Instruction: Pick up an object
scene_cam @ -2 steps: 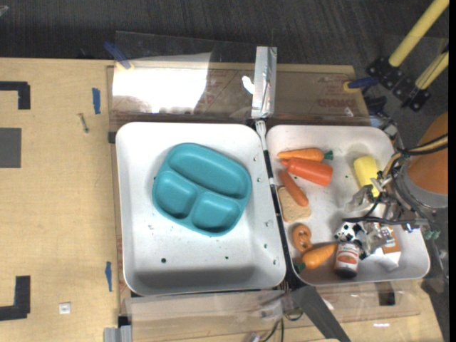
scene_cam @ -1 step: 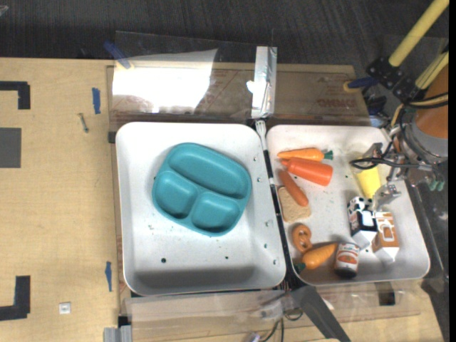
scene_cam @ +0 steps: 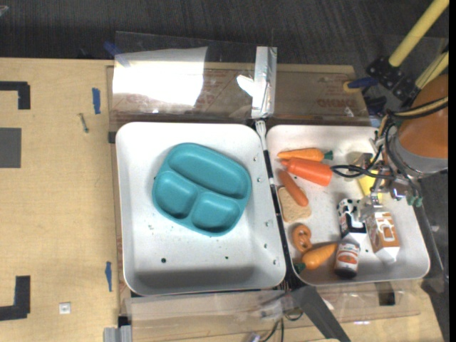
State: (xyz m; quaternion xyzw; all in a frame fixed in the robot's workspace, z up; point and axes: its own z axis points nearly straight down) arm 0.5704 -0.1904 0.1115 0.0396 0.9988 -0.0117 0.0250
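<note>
- Two shallow white bins sit side by side: the right bin [scene_cam: 417, 262] lies under the gripper, and the left bin [scene_cam: 135, 255] is well off to the gripper's view-left.
- One small bottle [scene_cam: 347, 255] with a red label stands nearest the camera, below and just left of the gripper.
- One orange-yellow fruit piece [scene_cam: 318, 255] lies touching the bottle's left side, with one brown pretzel-like piece [scene_cam: 301, 235] just beyond it.
- One orange-and-white carton [scene_cam: 385, 232] lies just on the near side of the gripper.
- One black-and-white item [scene_cam: 349, 216] sits beside the carton, to the gripper's left.
- One gripper [scene_cam: 376, 194] hangs low over the right bin amid cables; whether it is spread or pressed together cannot be told.
- One tan slice [scene_cam: 296, 205] with a reddish sausage on it lies well left of the gripper.
- One yellow item [scene_cam: 367, 184] shows just beyond the gripper.
- Two carrots [scene_cam: 310, 169] lie farther back and left, one behind the other.
- One teal plate [scene_cam: 201, 187] with three compartments rests in the left bin.
</note>
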